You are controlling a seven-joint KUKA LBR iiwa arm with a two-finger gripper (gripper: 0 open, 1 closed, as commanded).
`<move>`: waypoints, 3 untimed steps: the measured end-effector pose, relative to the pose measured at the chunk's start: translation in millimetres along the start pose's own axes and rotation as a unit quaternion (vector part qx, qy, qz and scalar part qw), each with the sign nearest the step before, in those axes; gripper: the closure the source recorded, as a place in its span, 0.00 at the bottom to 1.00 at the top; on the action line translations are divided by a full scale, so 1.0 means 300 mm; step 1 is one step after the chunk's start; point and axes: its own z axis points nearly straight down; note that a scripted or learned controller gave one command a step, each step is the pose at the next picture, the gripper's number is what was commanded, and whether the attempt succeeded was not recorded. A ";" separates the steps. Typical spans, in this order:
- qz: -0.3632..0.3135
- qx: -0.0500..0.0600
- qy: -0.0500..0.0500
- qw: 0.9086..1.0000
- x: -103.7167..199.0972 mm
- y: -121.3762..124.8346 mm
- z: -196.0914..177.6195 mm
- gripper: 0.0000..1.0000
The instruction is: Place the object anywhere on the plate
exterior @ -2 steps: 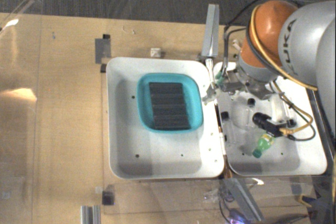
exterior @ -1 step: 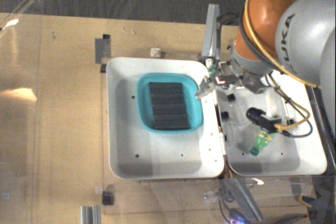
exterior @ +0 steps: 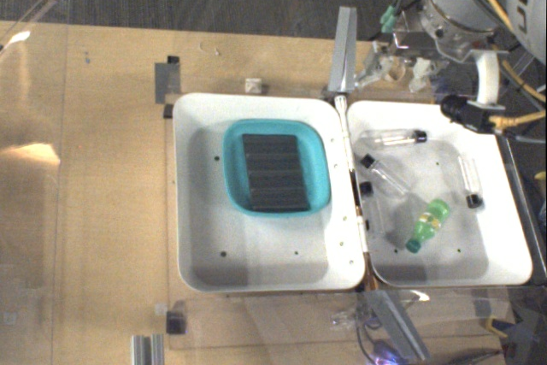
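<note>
Wood bench point(exterior: 94, 209) w/ two bins point(exterior: 197, 261)

**Materials and finishes**

The bench point(exterior: 85, 184) looks like pale wood under a glossy, reflective coat. Both bins point(exterior: 197, 261) appear smooth white plastic. The teal plate point(exterior: 318, 175) looks glossy plastic, its dark insert point(exterior: 273, 173) matt and ribbed. The tubes point(exterior: 393, 137) at right look clear plastic.

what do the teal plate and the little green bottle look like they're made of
The teal plate looks like moulded plastic: even colour, rounded corners, soft sheen; its dark ribbed insert looks matte, maybe rubber. The green bottle looks like translucent plastic, since light glows through it. Neither is certain from this view.
</note>
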 end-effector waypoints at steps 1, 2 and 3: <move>0.037 0.002 0.001 0.999 0.180 -0.181 0.540 0.00; 0.012 0.002 0.000 1.000 -0.017 0.066 0.515 0.00; 0.043 0.001 0.001 0.999 0.140 -0.042 0.408 0.00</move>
